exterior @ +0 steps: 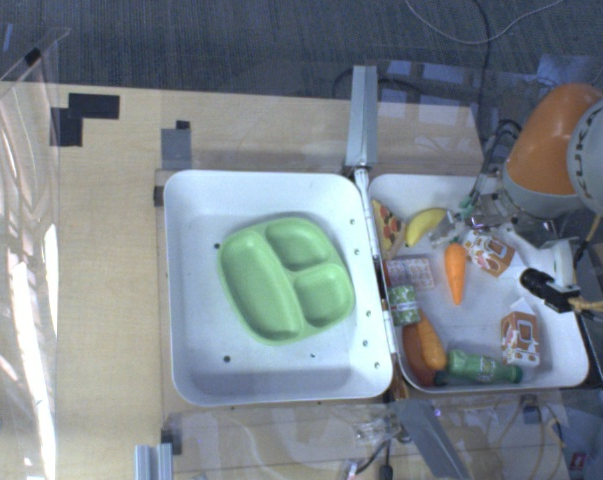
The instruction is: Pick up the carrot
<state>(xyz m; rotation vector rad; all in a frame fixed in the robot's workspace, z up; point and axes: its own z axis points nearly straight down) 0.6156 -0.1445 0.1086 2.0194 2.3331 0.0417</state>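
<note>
Carrot lies flat in the right bin, long axis running near-to-far, thick end away from the camera and tip pointing toward it, between a banana and snack packets; the jaws' state cannot be told.

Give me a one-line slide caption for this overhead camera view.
Carrot lies among toy groceries in the right bin; green divided tray sits in the left bin.

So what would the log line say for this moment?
arm: over right bin | carrot: lying in right bin, not held | green tray: in left bin
</note>
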